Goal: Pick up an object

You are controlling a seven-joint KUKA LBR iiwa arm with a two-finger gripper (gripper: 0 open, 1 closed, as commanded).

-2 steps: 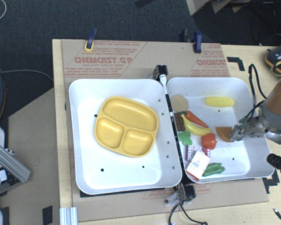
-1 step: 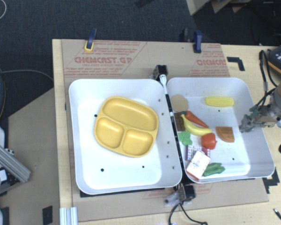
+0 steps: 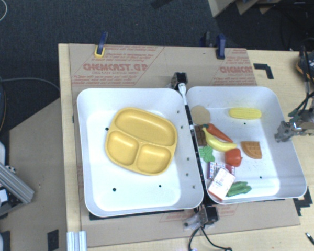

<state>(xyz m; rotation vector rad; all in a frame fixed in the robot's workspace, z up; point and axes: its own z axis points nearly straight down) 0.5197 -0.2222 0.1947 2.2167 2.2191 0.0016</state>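
The fingers (image 3: 286, 132) hang at the right rim of the right bin (image 3: 282, 190), small and blurred, so I cannot tell how far apart they stand; nothing is seen between them. Nearest to them inside the bin lies an orange wedge (image 3: 252, 149), like a toy slice of bread or pizza, flat on the floor and standing apart from its neighbours, so it looks the easiest to reach; it is probably light, stiff plastic, best pinched across its narrow width. Further in, a yellow corn cob (image 3: 245, 113) lies alone near the far wall, rounded and likely slippery, to be taken across its middle. The banana (image 3: 220, 141), carrot (image 3: 219, 133) and red piece (image 3: 233, 158) crowd together at the left side, touching or overlapping, and a grasp there risks catching two at once. The white packet (image 3: 220, 182) and green pod (image 3: 238, 189) lie at the near rim. The left bin (image 3: 94, 182) holds a yellow divided tray (image 3: 141, 140).
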